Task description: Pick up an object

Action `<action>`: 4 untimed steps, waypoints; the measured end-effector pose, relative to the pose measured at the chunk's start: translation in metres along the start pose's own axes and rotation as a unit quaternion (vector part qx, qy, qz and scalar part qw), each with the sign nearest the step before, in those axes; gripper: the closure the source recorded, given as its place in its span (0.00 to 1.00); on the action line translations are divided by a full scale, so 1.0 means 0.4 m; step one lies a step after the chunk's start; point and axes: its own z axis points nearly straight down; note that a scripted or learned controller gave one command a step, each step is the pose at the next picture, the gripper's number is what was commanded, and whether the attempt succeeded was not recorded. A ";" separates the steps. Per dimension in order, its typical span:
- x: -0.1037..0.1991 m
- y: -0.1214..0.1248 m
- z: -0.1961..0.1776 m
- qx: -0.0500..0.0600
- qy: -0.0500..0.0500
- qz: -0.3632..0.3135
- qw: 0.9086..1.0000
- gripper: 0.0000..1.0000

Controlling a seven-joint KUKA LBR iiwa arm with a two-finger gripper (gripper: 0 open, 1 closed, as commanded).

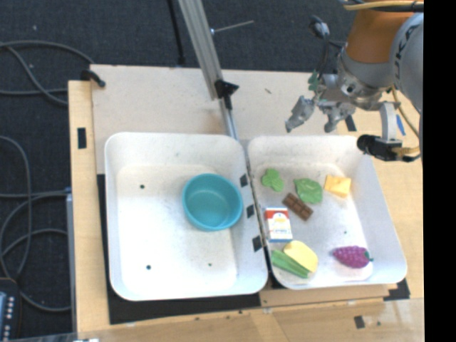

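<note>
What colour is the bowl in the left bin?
The bowl is teal blue, seen clearly in the overhead camera view.

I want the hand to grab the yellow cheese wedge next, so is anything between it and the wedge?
Nothing visible stands in the way. The hand hangs above the right bin's far rim, its fingers spread, and the cheese wedge lies apart from the green leaf beside it.

One fixed camera looks down at a slant over both bins (114, 191).
</note>
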 end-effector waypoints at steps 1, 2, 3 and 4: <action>-0.001 0.000 0.000 0.000 0.000 0.000 1.000 0.00; -0.002 0.022 0.121 0.002 -0.002 0.000 1.000 0.00; -0.009 0.018 0.279 0.003 -0.001 0.002 1.000 0.00; -0.012 0.035 0.394 0.003 -0.001 0.000 1.000 0.00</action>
